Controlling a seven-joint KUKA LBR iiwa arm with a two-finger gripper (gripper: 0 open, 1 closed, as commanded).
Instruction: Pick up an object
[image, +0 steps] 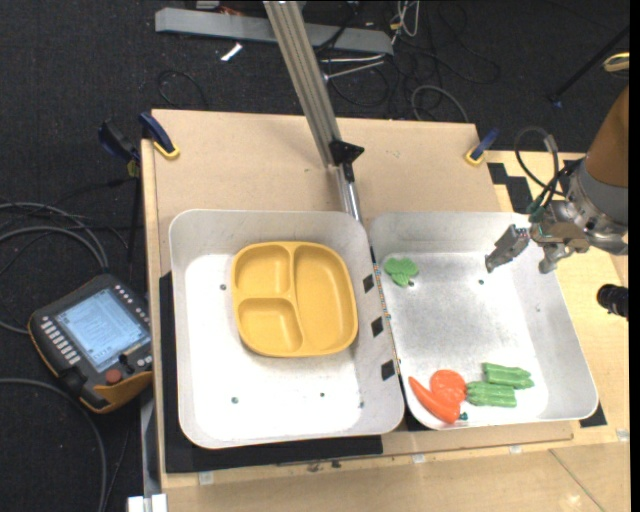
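Since nothing sits between the fingers, we judge the pick not yet begun. In the camera view, the gripper hovers over the upper right of the right bin, fingers spread apart and angled down, arm reaching in from the right. Candidates lie in that bin: a green leafy piece near its upper left corner, and a tomato, carrot and green pea pods along its near edge. A yellow divided plate sits in the left bin.

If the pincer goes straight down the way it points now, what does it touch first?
Most likely the bare floor of the right bin. The pincer, fingers spread, hangs over the bin's upper right part, apart from the green leafy piece. Its height is unclear from this slanted view.
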